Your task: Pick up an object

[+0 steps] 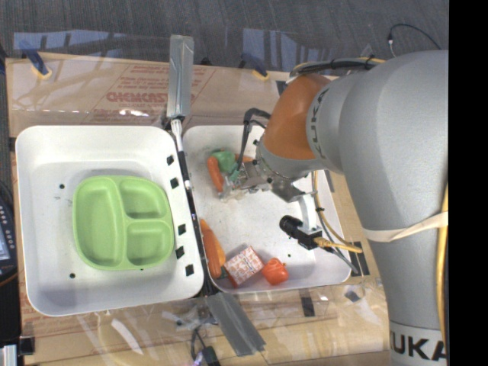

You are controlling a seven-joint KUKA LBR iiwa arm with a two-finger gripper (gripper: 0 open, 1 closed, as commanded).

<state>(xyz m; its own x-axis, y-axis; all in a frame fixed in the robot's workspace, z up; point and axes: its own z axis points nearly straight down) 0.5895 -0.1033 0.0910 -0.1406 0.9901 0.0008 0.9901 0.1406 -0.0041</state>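
In the camera view the grey arm [381, 143] covers the right bin's [252, 227] far right corner, and the gripper [238, 181] beneath its orange band is hard to make out; its state cannot be told. It sits low by that bin's far left edge, against a green object [224, 161] and an orange carrot [216, 174]. Along the near edge lie another carrot [213, 255], a patterned box [243, 264] and a red piece [276, 271]. The left bin [46, 151] carries a green divided plate [122, 223].

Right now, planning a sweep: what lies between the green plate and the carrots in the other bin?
Only the two bins' touching walls, seen in the camera view, separate the green plate from the carrots.
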